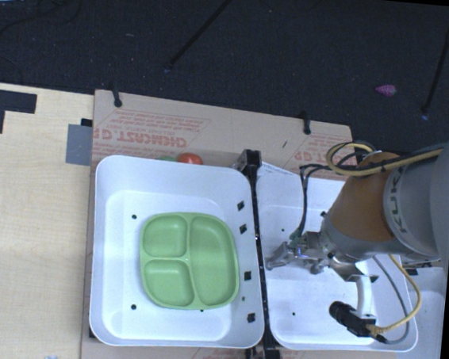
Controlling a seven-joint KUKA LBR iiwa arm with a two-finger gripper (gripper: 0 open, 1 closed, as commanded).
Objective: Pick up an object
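A wooden bench (20, 225) seen from above, with a sheet of printed cardboard (213, 134) laid on it. On the cardboard sit two shallow white bins side by side, meeting along a black clamp strip (255, 250) down the middle.

The grey arm (421, 203), with its orange band (362, 201), reaches in from the right and hangs over the right bin (304, 334). Yellow and black cables (402, 309) loop around its wrist.

The left bin (107, 314) holds a light green plate (190, 259) with three compartments. It lies flat near the middle of the bin floor, apart from the walls.

The gripper (290, 256) points left, low over the right bin's floor, close to the wall shared with the left bin. Its metal parts blur together, so whether it is wide or narrow cannot be told. Nothing can be seen held in it. It is well apart from the plate, on the other side of the dividing wall.

A small red object (189, 159) shows just behind the left bin's far rim, on the cardboard.
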